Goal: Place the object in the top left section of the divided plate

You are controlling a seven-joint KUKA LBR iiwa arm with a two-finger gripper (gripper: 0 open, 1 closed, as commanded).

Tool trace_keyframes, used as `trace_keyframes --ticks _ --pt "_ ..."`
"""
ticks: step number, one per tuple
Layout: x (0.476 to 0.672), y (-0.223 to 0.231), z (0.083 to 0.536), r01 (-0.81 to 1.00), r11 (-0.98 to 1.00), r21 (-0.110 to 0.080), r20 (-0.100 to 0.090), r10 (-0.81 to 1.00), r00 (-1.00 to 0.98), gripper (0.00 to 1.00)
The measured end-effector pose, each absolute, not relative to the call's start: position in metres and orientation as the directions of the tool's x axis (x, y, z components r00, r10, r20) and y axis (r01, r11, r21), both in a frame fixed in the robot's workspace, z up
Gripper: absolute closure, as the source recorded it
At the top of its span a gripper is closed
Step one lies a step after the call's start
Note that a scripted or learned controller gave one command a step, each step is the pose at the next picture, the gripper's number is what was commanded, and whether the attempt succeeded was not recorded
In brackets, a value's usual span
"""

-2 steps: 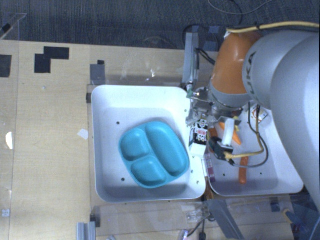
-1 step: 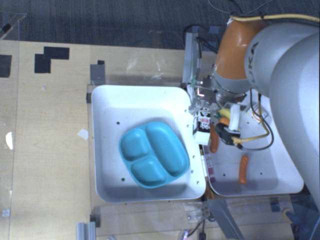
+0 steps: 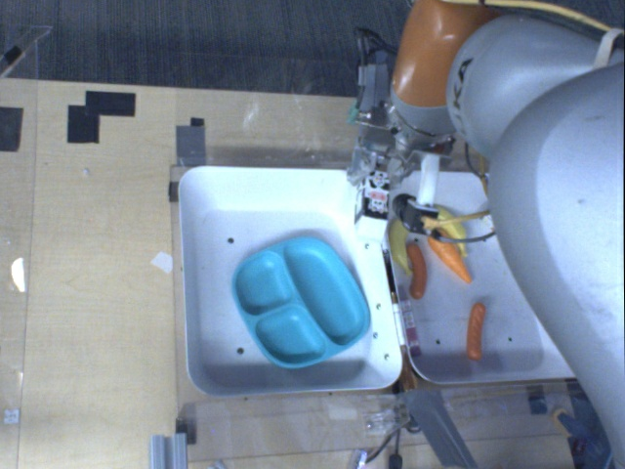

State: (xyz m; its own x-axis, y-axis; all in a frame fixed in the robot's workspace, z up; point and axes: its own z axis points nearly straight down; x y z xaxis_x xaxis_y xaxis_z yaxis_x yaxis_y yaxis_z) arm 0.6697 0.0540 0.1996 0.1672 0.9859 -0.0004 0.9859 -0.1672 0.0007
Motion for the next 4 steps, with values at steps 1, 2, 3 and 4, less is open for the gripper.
trace_keyframes --ticks 1,2,3,4 --pt "0.573 0.046 0.181 0.938 -0.348 -0.003 -0.001 0.938 0.348 1.00" --pt "0.660 0.072 0.182 0.994 -0.107 0.000 -0.001 0.994 0.107 1.00" --pt "0.564 0.073 0.182 0.991 0.133 -0.002 0.000 0.991 -0.133 1.00" --pt "0.634 0.056 0.215 0.983 0.184 0.001 -0.001 0.983 -0.184 1.00"
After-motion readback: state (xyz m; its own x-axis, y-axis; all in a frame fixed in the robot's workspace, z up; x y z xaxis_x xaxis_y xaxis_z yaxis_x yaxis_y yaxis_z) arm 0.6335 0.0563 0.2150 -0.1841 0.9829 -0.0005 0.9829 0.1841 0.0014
